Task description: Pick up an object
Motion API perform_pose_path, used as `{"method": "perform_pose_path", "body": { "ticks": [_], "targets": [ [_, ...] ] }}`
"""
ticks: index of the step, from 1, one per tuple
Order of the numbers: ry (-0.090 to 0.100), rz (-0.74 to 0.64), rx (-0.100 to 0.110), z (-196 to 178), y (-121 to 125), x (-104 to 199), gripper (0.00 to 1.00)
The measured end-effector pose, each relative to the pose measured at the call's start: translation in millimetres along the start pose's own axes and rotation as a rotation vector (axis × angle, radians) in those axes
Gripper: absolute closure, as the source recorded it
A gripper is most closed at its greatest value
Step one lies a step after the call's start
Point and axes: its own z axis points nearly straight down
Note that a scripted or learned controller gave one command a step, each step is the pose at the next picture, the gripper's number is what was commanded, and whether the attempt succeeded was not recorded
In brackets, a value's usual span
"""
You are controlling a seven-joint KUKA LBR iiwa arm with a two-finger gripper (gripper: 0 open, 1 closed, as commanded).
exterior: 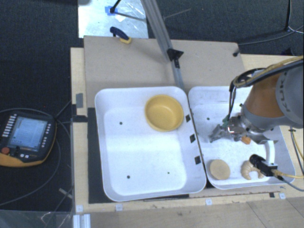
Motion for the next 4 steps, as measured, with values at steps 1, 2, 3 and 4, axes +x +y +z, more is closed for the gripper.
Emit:
{"method": "perform_pose_path", "body": {
  "ticks": [1,2,3,4],
  "targets": [
    [-0.001,0.000,-0.005,6.8,0.2,0.1,0.00],
    [-0.001,0.000,-0.006,-4.1,0.6,-0.1,1.00],
    [-0.002,0.001,-0.008,-53.9,0.2,-10.2,1.00],
    [-0.002,0.001,-0.008,-106.0,-5.6,-18.5,1.00]
  ]
}}
